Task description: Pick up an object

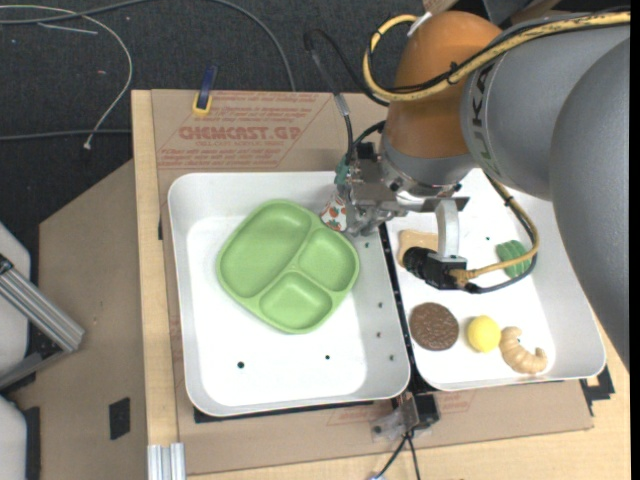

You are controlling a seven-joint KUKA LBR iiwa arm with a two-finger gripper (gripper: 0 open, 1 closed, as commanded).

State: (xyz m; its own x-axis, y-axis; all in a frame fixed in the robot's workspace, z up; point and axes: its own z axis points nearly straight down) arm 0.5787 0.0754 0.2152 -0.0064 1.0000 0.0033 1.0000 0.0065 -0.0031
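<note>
**Claw at the divider**

We see the arm (pixel 520 88) over the right bin (pixel 575 353), its claw (pixel 352 208) near the green plate (pixel 288 265) in the left bin (pixel 200 368); finger state unclear. Cookie (pixel 434 326), lemon (pixel 483 334), croissant (pixel 523 350) lie near-right.

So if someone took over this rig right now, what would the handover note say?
Gripper: low at the back of the seam between the two bins, by the green plate's far corner. Fingers not readable; nothing visibly held.
Left bin: green divided plate, and a small patterned object right beside the gripper.
Right bin: brown round cookie, yellow ball, tan croissant-like piece, green item partly behind cables.
Done: no pick confirmed.
Left: grasp one object and lift it clear.
</note>
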